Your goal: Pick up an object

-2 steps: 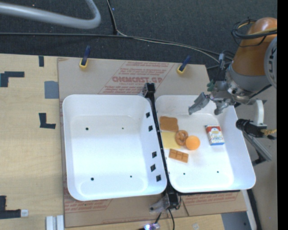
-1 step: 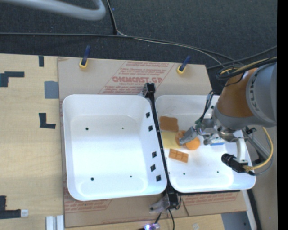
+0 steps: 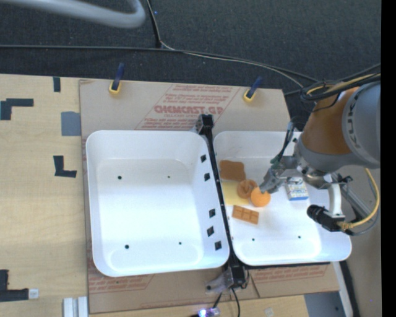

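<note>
In the right white bin (image 3: 322, 251), a small round orange ball (image 3: 260, 198) sits just left of the gripper (image 3: 273, 180); whether the jaws stand apart, I cannot tell. It looks light, smooth, liable to roll: grip across its middle.

Arm (image 3: 346, 130) cut off at right edge, blurred grey shape (image 3: 105, 13) cropped at top edge

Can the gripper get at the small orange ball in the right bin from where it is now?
Probably yes: the gripper sits just above the small orange ball, with nothing between them, though the brown lumpy piece touches its left side.
</note>
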`<state>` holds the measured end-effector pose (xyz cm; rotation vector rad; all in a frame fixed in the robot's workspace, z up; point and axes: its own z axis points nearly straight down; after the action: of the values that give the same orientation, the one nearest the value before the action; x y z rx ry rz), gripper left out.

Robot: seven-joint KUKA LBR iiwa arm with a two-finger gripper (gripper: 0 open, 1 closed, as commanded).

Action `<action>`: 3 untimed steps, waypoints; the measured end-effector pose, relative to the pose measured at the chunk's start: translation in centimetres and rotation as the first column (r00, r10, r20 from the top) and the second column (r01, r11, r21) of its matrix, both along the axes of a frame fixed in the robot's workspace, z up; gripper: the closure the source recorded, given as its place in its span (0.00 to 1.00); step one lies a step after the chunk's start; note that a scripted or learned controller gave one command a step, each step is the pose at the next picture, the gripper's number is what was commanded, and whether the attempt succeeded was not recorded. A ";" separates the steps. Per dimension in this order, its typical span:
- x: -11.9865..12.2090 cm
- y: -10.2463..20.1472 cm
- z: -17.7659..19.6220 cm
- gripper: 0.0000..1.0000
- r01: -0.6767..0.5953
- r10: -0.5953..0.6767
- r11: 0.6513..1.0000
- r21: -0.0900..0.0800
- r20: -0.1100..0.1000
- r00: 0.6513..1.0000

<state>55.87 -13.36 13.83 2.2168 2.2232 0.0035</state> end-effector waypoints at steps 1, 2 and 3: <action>-0.1 0.0 -0.2 0.00 0.001 -0.001 1.000 0.000 -0.003 1.000; -2.4 3.2 -5.6 0.00 0.002 -0.002 1.000 -0.002 -0.004 1.000; -2.3 3.0 -4.3 1.00 0.002 -0.002 1.000 -0.001 -0.002 1.000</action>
<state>53.58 -10.32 9.57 2.2198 2.2212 -0.0005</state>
